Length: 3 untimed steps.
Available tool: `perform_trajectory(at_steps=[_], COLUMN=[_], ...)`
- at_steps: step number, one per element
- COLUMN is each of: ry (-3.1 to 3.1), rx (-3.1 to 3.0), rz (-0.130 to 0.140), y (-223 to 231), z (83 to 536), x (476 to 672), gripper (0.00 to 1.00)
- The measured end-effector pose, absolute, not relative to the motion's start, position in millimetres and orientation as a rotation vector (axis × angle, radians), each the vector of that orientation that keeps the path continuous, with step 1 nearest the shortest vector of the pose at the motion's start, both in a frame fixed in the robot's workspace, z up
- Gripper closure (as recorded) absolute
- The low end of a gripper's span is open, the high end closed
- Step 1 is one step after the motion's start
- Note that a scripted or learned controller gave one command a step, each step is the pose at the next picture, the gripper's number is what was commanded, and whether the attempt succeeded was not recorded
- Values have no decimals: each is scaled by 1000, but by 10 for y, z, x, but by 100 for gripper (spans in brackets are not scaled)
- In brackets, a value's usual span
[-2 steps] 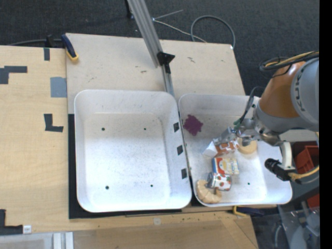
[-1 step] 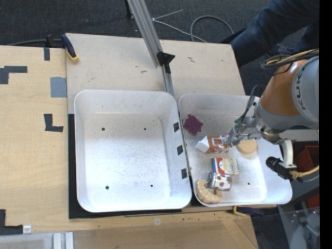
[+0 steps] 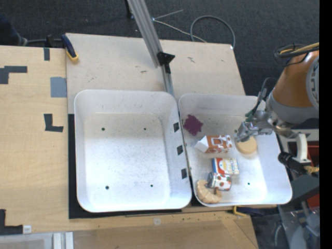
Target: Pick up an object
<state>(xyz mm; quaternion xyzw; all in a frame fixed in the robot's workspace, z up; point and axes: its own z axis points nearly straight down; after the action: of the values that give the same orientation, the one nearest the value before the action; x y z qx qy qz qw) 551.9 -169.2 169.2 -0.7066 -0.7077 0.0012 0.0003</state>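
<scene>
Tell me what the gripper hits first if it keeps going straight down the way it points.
Probably the round tan object, right beside the gripper in the right bin; depth is unclear.

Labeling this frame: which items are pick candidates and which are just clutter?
Job:
- purple piece
- orange-white carton
- round tan piece
- red-blue-white carton
- small carton
- tan pastry
- gripper, above round tan piece

Lying about:
- left bin
- yellow-blue clamp
- metal rail
- cables

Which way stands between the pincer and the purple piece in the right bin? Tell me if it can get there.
Probably yes. The pincer hangs over the right bin beside the tan disc; the purple piece lies alone toward the bin's far left corner, with bare floor around it and the carton off to one side.
</scene>
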Motion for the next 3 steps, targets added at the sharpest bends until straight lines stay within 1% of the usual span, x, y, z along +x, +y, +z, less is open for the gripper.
perform_trajectory(at_steps=[1,2,3], ry=[-2225,-2220,-2227], rx=[-2219,-2216,-2208], rz=[2,9,4], y=[-1692,-1690,-1074], z=[2186,2097,2143], x=[5540,5546,5714], gripper=[100,100,100])
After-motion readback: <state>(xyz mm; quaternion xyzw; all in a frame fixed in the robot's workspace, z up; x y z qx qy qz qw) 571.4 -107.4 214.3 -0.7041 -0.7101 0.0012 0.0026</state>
